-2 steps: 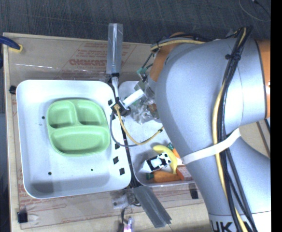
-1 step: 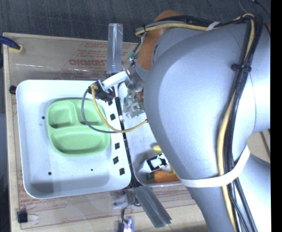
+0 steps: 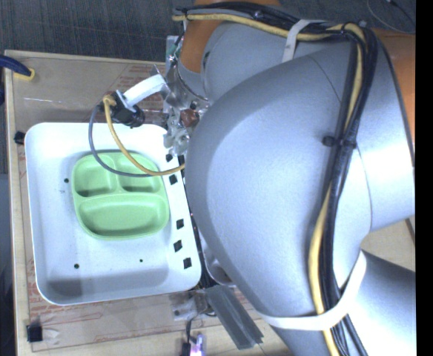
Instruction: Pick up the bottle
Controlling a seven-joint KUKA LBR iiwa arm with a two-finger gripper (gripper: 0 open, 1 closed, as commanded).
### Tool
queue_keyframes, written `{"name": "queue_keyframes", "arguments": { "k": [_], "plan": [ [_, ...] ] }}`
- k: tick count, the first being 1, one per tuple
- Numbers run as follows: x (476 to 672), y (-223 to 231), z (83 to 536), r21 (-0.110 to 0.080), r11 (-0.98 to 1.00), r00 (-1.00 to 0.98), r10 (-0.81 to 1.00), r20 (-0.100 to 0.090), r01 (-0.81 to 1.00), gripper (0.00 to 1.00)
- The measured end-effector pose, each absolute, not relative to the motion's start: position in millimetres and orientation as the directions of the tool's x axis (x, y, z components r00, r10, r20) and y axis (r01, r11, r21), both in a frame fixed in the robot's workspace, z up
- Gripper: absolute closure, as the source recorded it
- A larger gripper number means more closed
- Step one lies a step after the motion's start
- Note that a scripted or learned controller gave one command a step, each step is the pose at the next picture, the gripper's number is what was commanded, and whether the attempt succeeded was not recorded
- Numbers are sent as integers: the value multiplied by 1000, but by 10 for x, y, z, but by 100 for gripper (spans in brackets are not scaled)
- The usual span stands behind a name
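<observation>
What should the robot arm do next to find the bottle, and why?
Probably lift and pull back toward the right a little. The big grey arm covers the whole right side of the bench, so the bottle cannot be seen from here. The left white bin holds a green divided tray, with a yellow cable looping over it. Backing off would uncover what lies underneath.

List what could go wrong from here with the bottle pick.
1. The arm blocks the camera's view of the right bin, so a grasp there can't be checked.
2. The yellow cable and black cable droop over the green tray in the left bin and might snag it as the arm moves.
</observation>
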State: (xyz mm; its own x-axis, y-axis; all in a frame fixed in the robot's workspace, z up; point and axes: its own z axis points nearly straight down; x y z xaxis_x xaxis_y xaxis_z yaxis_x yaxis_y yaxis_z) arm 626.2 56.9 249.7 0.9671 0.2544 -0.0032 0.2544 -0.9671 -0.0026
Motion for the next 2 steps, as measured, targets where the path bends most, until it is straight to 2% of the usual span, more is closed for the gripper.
{"name": "queue_keyframes", "arguments": {
  "k": [1, 2],
  "plan": [
    [6039, 1014, 1506, -2, -956, 956, 293, -7, 293, 100],
    [6369, 1521, 1810, -2, -977, 977, 212, -3, 212, 100]
  ]
}}
